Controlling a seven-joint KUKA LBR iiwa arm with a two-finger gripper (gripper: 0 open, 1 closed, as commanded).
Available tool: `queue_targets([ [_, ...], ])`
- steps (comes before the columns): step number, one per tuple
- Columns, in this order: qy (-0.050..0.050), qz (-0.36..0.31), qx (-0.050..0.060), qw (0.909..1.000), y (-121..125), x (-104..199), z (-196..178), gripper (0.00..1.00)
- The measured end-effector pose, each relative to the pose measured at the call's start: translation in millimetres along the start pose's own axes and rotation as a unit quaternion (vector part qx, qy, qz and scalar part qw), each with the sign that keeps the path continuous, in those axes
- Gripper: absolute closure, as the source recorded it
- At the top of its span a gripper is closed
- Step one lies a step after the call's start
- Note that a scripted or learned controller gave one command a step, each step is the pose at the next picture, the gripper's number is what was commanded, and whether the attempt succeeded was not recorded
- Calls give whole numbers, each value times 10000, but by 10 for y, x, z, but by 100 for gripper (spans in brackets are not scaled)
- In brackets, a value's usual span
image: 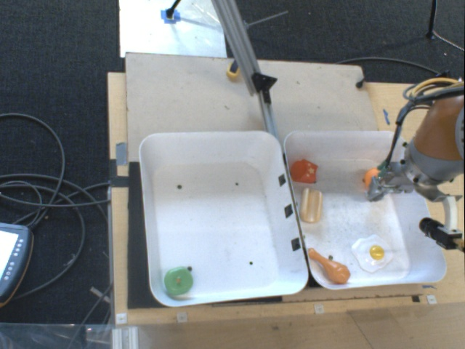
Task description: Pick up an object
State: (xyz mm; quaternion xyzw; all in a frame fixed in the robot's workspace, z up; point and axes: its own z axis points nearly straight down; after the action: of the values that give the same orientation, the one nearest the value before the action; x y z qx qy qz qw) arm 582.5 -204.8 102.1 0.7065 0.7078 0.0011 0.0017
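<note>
Bench [320, 104] with two white bins on top, side by side. Nearest, in the left bin [211, 138], down in its near left corner: a green round thing [178, 281], lying flat, all alone. Out of the way there, well apart from the gripper.

Across in the right bin [341, 142], near its front rim: an orange carrot toy [328, 265], lying flat on the floor. Long way slanting, thin end toward the left bin, fat end toward the front rim. Just beside it, to the right: a toy fried egg [375, 254], flat, yolk up. A bit farther back, close to the wall between the bins: a tan roll [312, 204], long way running front to back. Behind that, a red-orange chunk [304, 170], near the far wall.

Farther back on the right side: the gripper [378, 190], low inside the right bin, hanging from the grey arm [436, 162] with its orange band [441, 126]. Touching or just beside its tip: a small orange thing [371, 176], half hidden. Likely the thing picked for grabbing, with the gripper so low and right by it. Open or shut grip: cannot tell from here. Held or not: cannot tell either. Long way of the small orange thing: too little showing to say.

Farthest: a grey pole [240, 35], slanting over the bench.
</note>
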Motion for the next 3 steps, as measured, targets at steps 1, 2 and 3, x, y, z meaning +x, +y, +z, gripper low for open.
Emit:
queue_targets([
  [1,-9,-7,-20,10000,-4,-16,-646,100],
  [2,-10,-2,-14,10000,-48,-72,-1122,100],
  [3,-12,-21,-26,10000,-51,-44,-1768,100],
])
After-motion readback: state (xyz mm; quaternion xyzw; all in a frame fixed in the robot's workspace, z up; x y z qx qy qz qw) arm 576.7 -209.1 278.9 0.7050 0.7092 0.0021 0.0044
